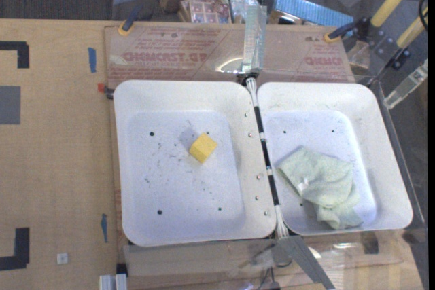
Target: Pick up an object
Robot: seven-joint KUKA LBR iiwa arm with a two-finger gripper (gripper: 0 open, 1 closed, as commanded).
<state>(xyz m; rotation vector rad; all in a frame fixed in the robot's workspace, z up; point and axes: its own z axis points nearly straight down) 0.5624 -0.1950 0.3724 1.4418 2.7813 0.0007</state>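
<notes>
Plainly, a small yellow block (202, 148) lies near the middle of the view's left white bin (133, 97), turned corner-on and apart from every wall. In the right bin (370, 100), which touches the left one along a shared seam, a crumpled pale green cloth (325, 185) sits toward the near side. Where either lies relative to the gripper cannot be told, nor whether the gripper is released or clenched. A printed cardboard sheet (177, 54) lies behind both bins.
</notes>
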